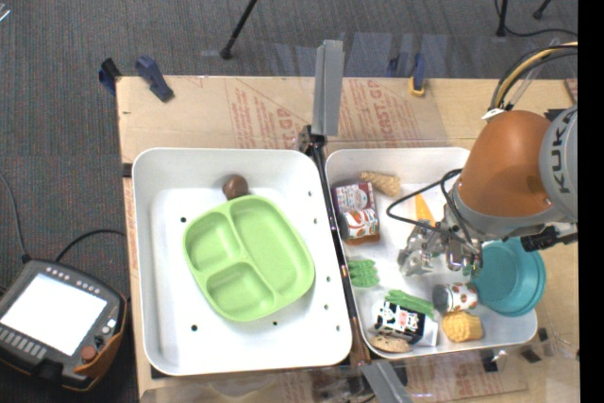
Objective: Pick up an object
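Observation:
My gripper (431, 257) hangs low over the middle of the right bin (401, 156), under the orange wrist band. Just to its right sits a teal bowl (511, 277), and a small can (458, 298) lies close below it. A red and white carton (356, 211) lies to the gripper's left, near the bin's left wall. A yellow piece (425, 206) pokes out above the gripper, partly hidden by the arm. I see nothing between the fingers.
The left bin (151, 203) holds a green divided plate (248, 256) and a brown ball (235, 187). In the right bin also lie a biscuit (379, 181), green pieces (362, 274), a black and white carton (404, 322) and a corn cob (461, 327). A tablet (57, 318) rests on the floor.

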Action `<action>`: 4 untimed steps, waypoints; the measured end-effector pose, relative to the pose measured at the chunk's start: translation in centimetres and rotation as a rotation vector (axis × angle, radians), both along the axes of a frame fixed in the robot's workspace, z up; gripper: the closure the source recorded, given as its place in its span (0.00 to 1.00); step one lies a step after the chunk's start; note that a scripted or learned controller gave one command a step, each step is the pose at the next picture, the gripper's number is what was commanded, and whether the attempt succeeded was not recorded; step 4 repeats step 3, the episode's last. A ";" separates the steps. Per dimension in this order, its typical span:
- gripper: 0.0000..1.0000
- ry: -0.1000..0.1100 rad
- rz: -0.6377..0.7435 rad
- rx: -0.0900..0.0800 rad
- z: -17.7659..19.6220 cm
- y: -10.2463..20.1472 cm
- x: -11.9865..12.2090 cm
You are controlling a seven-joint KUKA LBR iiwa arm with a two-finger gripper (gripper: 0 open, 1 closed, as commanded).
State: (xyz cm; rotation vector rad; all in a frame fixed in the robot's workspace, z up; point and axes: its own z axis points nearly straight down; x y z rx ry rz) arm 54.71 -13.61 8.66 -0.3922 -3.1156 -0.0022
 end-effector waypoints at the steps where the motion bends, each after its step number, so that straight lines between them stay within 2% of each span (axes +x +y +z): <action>1: 0.00 0.000 -0.001 0.000 0.0 0.0 0.0; 2: 0.00 -0.008 0.092 -0.003 0.2 -3.4 -6.9; 3: 0.00 -0.005 0.123 0.000 0.4 -2.1 5.0; 4: 0.00 -0.005 0.123 0.000 0.4 -2.1 5.0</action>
